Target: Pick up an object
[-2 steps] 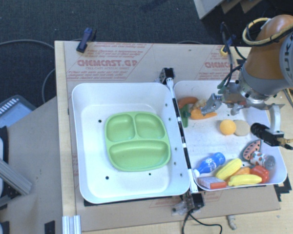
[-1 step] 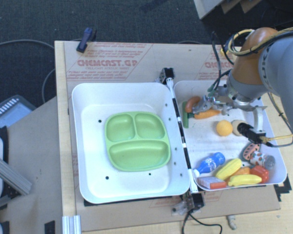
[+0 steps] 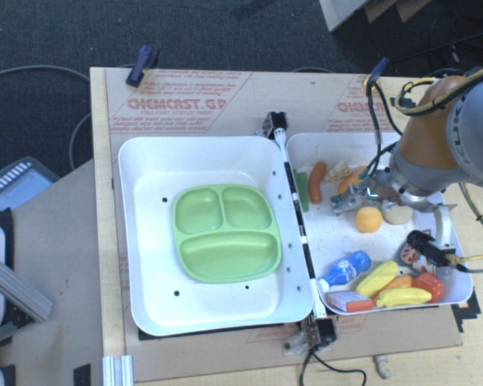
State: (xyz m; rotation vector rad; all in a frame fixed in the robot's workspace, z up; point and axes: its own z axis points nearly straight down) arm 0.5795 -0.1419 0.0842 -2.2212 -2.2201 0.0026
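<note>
- Tool (image 3: 352, 202) down in right bin (image 3: 459, 292), near that bin's far end; whether released or clenched, cannot tell.
- Orange ball (image 3: 369, 219) just beside tool, on near side, slightly toward arm; likely closest pick target, round, so no long axis to align with.
- Sausage (image 3: 316, 182) just beyond tool toward bin divider, long axis running far-to-near.
- Blue bottle (image 3: 346, 268), yellow bananas (image 3: 390, 286), red piece (image 3: 428, 285) well nearer camera than tool, piled at near end of bin.
- Green divided plate (image 3: 225, 233) in left bin (image 3: 133, 167), well away across divider.
- Nothing visibly gripped; pick judged not yet done.
</note>
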